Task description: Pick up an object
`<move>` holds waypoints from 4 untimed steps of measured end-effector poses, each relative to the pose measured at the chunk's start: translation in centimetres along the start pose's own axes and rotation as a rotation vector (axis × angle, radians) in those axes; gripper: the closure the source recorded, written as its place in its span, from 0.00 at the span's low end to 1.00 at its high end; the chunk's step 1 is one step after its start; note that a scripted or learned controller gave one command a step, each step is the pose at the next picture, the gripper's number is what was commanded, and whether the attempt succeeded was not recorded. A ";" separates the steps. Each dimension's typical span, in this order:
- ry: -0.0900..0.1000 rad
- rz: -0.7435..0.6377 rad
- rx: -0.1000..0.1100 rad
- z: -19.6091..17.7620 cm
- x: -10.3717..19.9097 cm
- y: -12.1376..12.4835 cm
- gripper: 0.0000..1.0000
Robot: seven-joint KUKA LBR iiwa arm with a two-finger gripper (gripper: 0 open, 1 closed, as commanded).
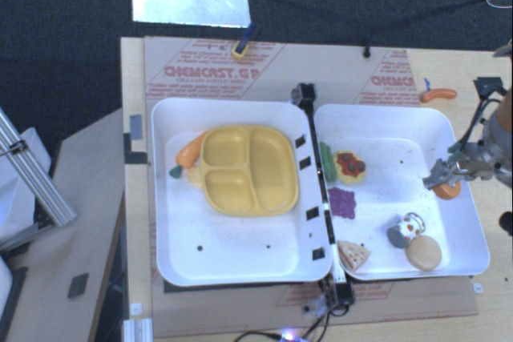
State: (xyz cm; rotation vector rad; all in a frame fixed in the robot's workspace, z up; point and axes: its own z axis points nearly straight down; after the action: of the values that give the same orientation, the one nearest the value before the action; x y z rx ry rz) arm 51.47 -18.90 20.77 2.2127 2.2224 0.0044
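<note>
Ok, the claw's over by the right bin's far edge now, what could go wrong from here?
The claw sits at the right white bin's outer wall, right by a small orange piece; closing there, it might catch the wall or pinch only an edge. Whether it grips anything is unclear. The round tan bun-like piece and the grey-and-white toy touch, so reaching for one may push the other.

Two white bins (pixel 240 268); one yellow tray (pixel 244 171); one carrot (pixel 191 150); perhaps seven toy foods (right bin) (pixel 351 166).

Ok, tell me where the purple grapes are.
The purple grapes lie in the right bin, near its left wall, just below the pizza slice.
</note>
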 end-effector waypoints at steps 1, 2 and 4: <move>0.000 0.000 0.001 -1.8 0.0 0.2 1.00; 0.003 -0.004 0.004 -1.3 4.6 0.5 1.00; 0.003 -0.005 0.004 -1.8 13.7 0.2 1.00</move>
State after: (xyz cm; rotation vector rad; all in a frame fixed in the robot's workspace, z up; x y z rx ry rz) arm 51.56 -5.17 22.52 2.2103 2.2321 0.0038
